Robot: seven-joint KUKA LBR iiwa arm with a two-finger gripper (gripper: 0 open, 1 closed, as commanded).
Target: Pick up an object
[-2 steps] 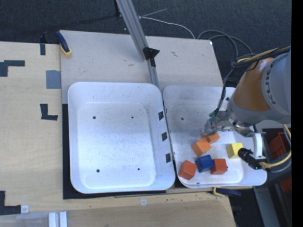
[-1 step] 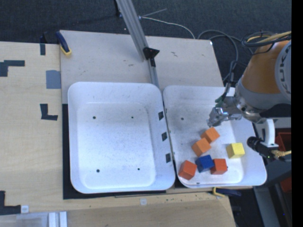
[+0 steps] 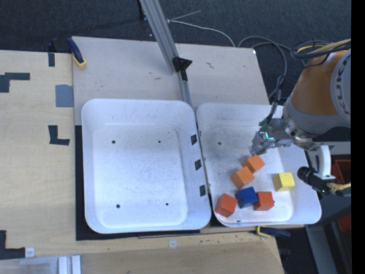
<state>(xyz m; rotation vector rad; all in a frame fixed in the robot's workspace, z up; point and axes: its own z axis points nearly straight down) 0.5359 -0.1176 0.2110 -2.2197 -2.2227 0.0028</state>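
Note:
The right white bin (image 3: 223, 131) holds several small blocks. Two orange blocks (image 3: 254, 163) (image 3: 242, 176) lie near its middle. A yellow block (image 3: 283, 181) rests toward the right wall. A blue block (image 3: 247, 196) sits between a red-orange block (image 3: 226, 204) and a red block (image 3: 264, 201) along the front. My gripper (image 3: 259, 146) hangs just above and slightly behind the upper orange block, pointing down into the bin. Nothing is visibly held.
The left white bin (image 3: 97, 119) lies beside the right one. A slanted metal rail (image 3: 162, 30) runs from the top down to the bins' shared edge. Cables (image 3: 268, 44) trail on the bench at the back right. A blue-yellow clamp (image 3: 76, 52) sits at far left.

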